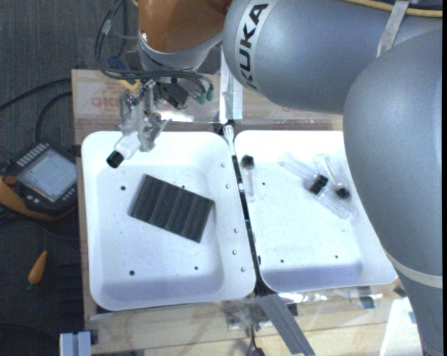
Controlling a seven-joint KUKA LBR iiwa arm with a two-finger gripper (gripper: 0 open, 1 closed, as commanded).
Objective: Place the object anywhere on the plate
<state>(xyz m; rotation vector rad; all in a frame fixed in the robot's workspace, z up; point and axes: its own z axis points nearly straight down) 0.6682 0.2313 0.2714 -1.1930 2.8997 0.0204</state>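
Note:
My gripper hangs over the far left corner of the left bin. It is shut on a clear tube with a black cap, which sticks out down-left from the fingers and tilts toward the bin's left wall. The plate is a dark ribbed rectangle lying flat in the middle of the left bin, to the near right of the held tube and apart from it.
The right bin holds several clear tubes with black caps, and one more tube lies along its left wall. A handheld controller and cables lie left of the bench. The arm's bulk covers the right side.

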